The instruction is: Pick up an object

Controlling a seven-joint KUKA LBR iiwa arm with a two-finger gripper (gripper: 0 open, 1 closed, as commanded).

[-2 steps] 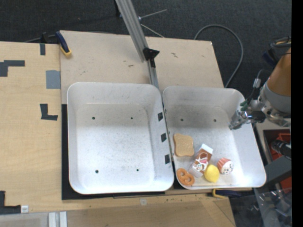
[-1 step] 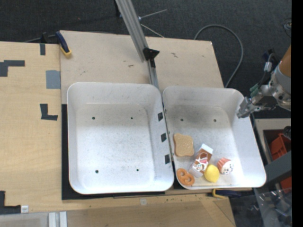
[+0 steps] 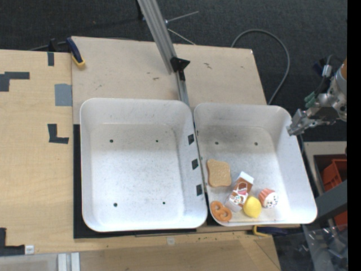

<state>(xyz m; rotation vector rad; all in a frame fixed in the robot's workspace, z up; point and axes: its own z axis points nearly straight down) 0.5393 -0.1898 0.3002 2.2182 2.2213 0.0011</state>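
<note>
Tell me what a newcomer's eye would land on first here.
First, the bright cluster in the right bin's near corner: a slice of bread, a small carton, a yellow lemon, a pretzel. Next, the gripper hanging by that bin's far right corner.

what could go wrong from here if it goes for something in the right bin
The toast, carton, lemon, pretzel and small cup crowd the right bin's near corner, so fingers may nudge neighbours or grab two. The gripper sits outside the rim and could clip the wall reaching in.
</note>
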